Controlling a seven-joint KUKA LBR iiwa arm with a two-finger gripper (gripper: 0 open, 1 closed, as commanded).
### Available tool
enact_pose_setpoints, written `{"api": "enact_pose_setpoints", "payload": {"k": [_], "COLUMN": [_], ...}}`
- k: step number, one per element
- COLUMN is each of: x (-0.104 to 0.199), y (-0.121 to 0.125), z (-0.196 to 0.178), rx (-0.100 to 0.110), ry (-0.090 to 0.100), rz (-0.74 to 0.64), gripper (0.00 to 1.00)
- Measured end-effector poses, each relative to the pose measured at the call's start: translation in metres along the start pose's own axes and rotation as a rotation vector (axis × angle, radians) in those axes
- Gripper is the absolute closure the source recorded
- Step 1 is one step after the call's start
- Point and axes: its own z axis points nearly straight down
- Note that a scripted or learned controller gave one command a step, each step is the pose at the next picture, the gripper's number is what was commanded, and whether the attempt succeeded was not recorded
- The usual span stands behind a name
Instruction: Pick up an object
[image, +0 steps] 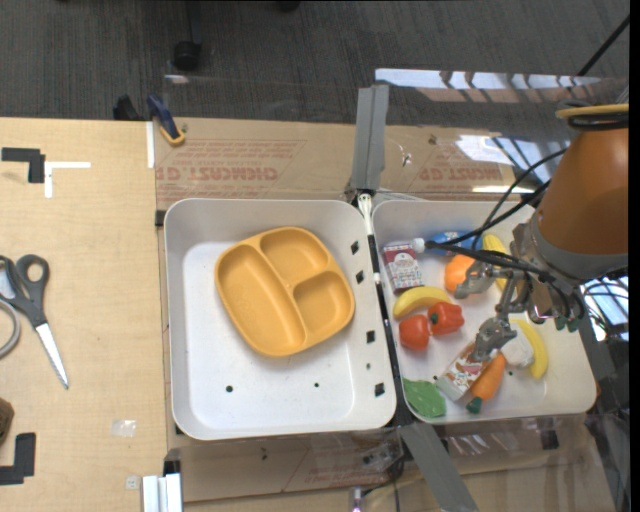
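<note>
Gripper (497, 333): finger spread unreadable.
Carrot (487, 381): just below gripper, long axis diagonal, green end toward the lower left.

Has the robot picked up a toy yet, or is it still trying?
Not yet, it looks like. Done: the arm has reached over the right bin, and its claw sits low among the toys, just above the carrot and a small packet. In hand: nothing I can see. The banana, tomato and orange lie in the bin. Left: grab one toy and lift it.
</note>
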Motion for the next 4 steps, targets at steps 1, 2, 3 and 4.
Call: {"api": "enact_pose_setpoints", "payload": {"k": [1, 2, 3, 4], "x": [-0.064, -0.073, 0.028, -0.047], "y": [0.002, -0.028, -0.028, -0.050], "z": [0.072, 0.119, 0.118, 0.119], "rx": [0.000, 0.000, 0.001, 0.000], "ry": [-0.001, -0.001, -0.008, -0.003], "rz": [0.065, 0.062, -0.033, 0.111], "gripper": [0.00, 0.00, 0.00, 0.00]}}
